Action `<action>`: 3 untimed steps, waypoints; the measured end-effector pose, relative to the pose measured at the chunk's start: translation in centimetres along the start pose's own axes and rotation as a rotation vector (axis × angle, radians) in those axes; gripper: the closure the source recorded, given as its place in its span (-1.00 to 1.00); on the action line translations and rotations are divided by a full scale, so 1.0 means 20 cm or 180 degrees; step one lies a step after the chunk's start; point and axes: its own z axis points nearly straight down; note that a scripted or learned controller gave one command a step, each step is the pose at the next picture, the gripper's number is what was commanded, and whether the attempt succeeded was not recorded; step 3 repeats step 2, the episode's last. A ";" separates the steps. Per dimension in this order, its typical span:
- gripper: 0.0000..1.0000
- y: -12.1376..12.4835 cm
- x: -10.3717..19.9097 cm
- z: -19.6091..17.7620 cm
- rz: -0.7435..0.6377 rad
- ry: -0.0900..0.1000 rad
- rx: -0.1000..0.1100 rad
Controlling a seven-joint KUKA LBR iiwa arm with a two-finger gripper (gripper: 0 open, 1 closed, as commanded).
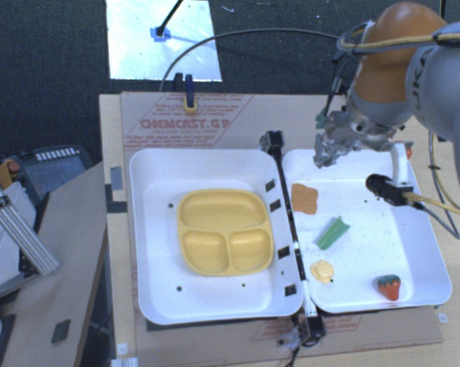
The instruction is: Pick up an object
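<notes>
You can read "CHEMCAST GP" in red print on the brown board (190, 122) that lies under both bins, at its far left part; more faint red print shows at the near edge but is too small to read.

The left bin (152, 219) holds a yellow tray (224, 232) with three compartments, sitting near the bin's middle with white floor free all round it. The right bin (425, 262) holds four small things, well apart from one another: an orange piece (304, 198) at the left side close to the divider (285, 215), a green piece (332, 233) near the middle, lying at a slant, a yellow piece (322, 270) nearer and just right of the divider, and a strawberry (389, 286) close to the near rim. The floor between them is bare.

The gripper (325, 156) hangs at the far left corner of the right bin, above the rim, apart from every piece; you cannot tell from here whether its fingers are apart or together, and nothing shows between them. A black fitting (386, 188) with a cable sits over the right bin's far right part, and grey cables run off to the right. A blue-and-yellow clamp (188, 94) stands on the board's far edge.
</notes>
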 end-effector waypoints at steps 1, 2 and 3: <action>1.00 -0.04 0.30 0.04 -0.0001 -0.0002 0.0004; 1.00 -0.12 0.55 0.10 0.0002 -0.0002 0.0009; 1.00 -0.12 0.55 0.10 0.0002 -0.0002 0.0009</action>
